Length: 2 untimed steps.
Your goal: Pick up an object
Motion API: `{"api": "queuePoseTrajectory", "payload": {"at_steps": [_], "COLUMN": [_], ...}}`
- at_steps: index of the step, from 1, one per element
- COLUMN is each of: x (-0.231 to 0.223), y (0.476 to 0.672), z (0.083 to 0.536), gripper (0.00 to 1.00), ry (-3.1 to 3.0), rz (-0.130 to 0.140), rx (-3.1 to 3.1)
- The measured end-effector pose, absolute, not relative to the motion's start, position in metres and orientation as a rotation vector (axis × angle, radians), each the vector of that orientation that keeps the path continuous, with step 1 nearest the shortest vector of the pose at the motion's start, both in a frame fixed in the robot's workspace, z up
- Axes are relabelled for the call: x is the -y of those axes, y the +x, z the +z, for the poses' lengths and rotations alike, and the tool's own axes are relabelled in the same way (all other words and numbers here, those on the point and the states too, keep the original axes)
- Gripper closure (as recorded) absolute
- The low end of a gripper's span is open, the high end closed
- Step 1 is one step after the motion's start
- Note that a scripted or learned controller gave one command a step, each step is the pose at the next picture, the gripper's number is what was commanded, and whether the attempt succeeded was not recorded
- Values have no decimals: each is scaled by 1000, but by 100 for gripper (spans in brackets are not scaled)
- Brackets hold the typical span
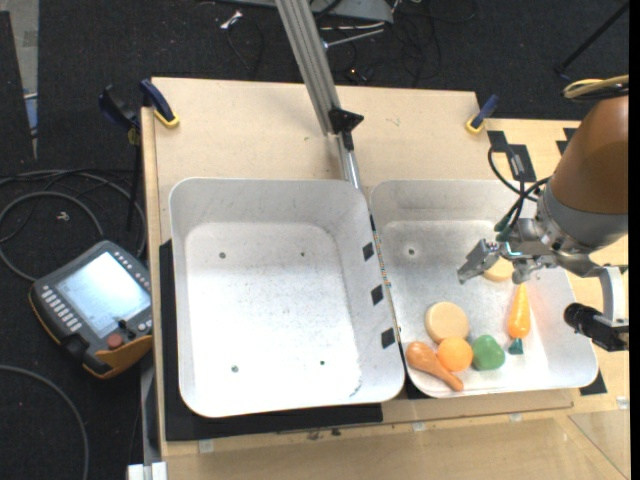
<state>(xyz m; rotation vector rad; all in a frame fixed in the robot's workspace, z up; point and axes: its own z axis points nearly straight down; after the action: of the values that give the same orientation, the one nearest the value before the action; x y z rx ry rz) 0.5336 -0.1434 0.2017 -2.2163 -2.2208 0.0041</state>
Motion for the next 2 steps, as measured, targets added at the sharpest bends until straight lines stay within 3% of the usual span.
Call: {"api": "queuePoseTrajectory", "payload": {"at_steps": [1, 2], "x": [143, 138], "y": [535, 526], "z": [204, 155], "gripper": [0, 0], "ry": [-2221, -2219], "rz": [0, 5], "rx": [2221, 2217]}}
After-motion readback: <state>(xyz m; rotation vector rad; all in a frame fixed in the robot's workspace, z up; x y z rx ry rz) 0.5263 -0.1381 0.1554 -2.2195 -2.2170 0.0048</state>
